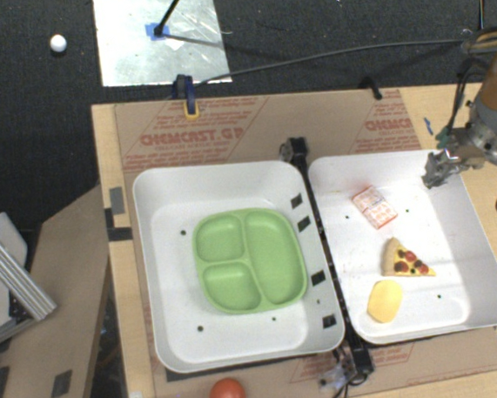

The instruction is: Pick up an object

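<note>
so, surface (249,115) carries two white bins side by side. left bin (161,246) holds a green divided tray (250,259). right bin (471,242) holds the pickable stuff: pizza slice toy (405,260) mid-bin, yellow lemon-ish piece (385,300) just below it, small pink-and-white packet (373,206) above, all apart from each other. red ball (227,396) sits outside the bins on the front edge. gripper (438,169) hangs at the right bin's far right corner, near the rim, well apart from all three items; nothing in it, and i cannot tell how wide the jaws stand at this angle. judgement: packet is the nearest target but flat, so the lemon piece looks easier to pinch. centre over one item, come straight down, straddle the narrow side, keep clear of the bin wall.
</note>
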You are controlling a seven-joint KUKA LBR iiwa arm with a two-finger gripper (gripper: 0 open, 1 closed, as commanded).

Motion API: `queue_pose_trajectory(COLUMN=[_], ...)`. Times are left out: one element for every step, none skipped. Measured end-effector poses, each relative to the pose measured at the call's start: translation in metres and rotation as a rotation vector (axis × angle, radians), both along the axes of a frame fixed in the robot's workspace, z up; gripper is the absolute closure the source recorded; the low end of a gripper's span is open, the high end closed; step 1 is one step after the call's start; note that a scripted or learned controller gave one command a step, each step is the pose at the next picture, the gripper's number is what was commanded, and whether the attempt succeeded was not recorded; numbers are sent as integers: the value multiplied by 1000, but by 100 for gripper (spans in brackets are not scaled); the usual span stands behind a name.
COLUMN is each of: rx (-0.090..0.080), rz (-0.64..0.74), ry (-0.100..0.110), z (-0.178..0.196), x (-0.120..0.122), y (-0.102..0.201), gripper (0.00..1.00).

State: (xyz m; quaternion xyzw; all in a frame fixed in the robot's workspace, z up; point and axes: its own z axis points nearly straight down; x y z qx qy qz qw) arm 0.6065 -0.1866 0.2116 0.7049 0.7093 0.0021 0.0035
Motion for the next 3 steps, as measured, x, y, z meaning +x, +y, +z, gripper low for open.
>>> queue_pose_trajectory(rx=[0,2,3], rz=[-1,2,3], ry=[1,5,6], z=[48,54,52], x=[2,5,-1], y=[0,53,111], gripper=[100,100,100])
